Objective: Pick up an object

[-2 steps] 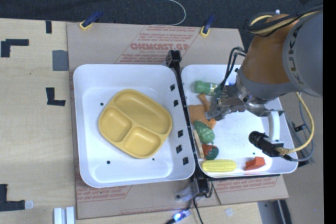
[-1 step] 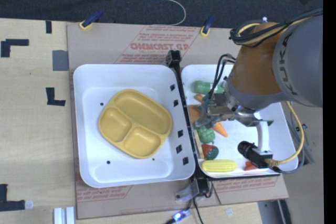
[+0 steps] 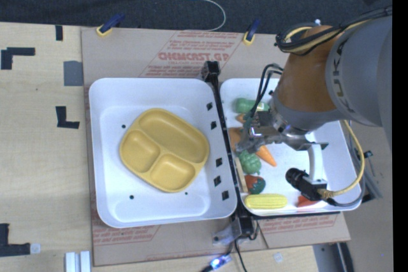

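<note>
Whether the two-finger gripper (image 3: 254, 137) was open or closed could not be told, for its tip sat low among the toys and the wrist hid it from above. Largest in view, the grey arm with the orange band (image 3: 312, 83) reached over the right white bin (image 3: 341, 156), and the left white bin (image 3: 102, 137) bore a yellow three-compartment plastic plate (image 3: 164, 150). The likely targets lay beside the gripper near the right bin's left wall: a yellow toy corn cob (image 3: 266, 202), a green leafy toy (image 3: 250, 162) and a small orange toy carrot (image 3: 266, 156), closely packed. This looked like the descent-and-grasp step; next would come a firm closure and a straight lift. Room was tight against that wall, but open floor lay towards the bin's right side.
</note>
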Motion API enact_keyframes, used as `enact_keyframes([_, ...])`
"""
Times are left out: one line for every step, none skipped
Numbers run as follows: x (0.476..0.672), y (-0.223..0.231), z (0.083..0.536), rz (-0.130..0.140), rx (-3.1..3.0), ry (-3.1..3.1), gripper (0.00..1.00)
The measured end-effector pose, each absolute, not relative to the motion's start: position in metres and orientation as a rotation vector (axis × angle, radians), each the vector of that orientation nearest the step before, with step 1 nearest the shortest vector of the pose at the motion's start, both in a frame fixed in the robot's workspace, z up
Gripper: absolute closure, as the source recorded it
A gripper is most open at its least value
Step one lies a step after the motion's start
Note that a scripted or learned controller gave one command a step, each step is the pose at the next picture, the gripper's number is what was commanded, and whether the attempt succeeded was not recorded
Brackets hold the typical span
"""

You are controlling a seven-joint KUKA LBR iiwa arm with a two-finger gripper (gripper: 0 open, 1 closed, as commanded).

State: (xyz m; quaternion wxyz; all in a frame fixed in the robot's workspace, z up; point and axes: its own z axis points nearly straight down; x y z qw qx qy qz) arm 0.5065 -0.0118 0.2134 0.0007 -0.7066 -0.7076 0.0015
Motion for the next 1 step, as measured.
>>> enact_keyframes([0.5145, -0.0035, 0.2211, 0.002, -2.218, -2.223, 1.0])
